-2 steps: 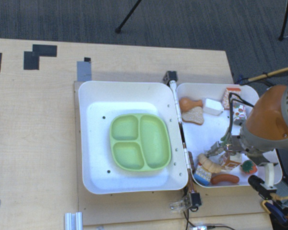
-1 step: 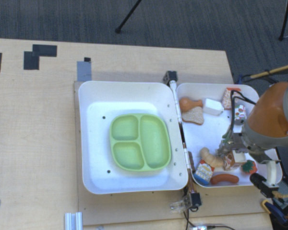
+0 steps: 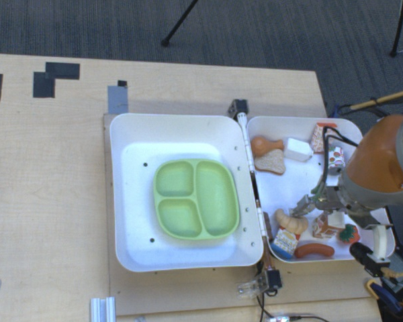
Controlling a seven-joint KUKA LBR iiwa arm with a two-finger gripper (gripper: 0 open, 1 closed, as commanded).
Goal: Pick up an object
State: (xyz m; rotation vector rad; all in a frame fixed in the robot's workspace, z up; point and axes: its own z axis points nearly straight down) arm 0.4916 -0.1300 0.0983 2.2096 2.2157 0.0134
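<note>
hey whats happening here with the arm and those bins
A grey robot arm with an orange band reaches in over the right bin, which holds a jumble of toy food. Its gripper is low among the items near the bin's lower end, close to a yellowish piece and a red sausage. Nothing is visibly held between its fingers yet. The left bin holds a green divided tray.

- The arm (image 3: 383,170) has a wide orange band above a grey wrist.
- A thin black cable loops beside it.
- The claw (image 3: 307,205) is small, metallic grey.
</note>
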